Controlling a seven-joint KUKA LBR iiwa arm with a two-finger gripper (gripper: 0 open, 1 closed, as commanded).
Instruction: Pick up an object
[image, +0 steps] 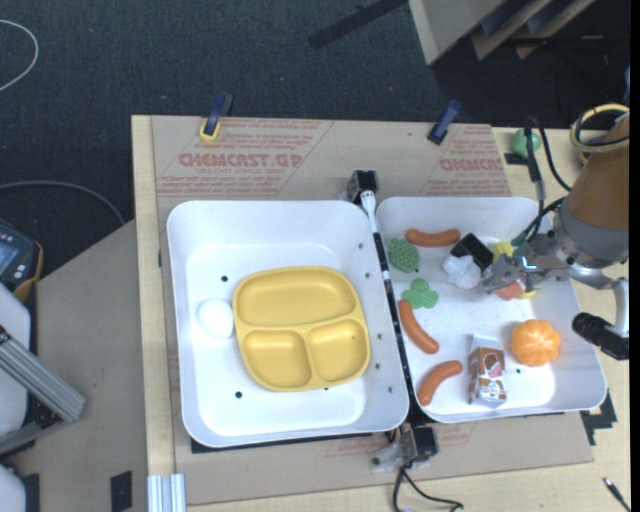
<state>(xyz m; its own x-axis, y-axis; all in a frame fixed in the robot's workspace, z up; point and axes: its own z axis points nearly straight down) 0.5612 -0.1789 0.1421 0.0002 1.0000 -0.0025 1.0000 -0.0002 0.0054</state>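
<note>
My gripper (507, 277) hangs low over the upper right part of the right bin (560, 395), coming in from the right under the orange-banded wrist. A small red object (513, 291) lies right beneath it, partly covered. Just to its left are a white crumpled object (462, 270) and a black piece (471, 247), with a yellow bit (503, 247) behind. Nothing can be seen gripped. An orange fruit (535, 342) sits below the gripper, and a brown packet (487, 375) stands next to the fruit.
The right bin also holds three sausages (432, 238) (418, 326) (440, 380) and two green vegetables (403, 255) (423, 293). In the left bin (190, 240) lie a yellow divided plate (300, 328) and a white egg (214, 317). A black arm part (600, 333) overhangs the right rim.
</note>
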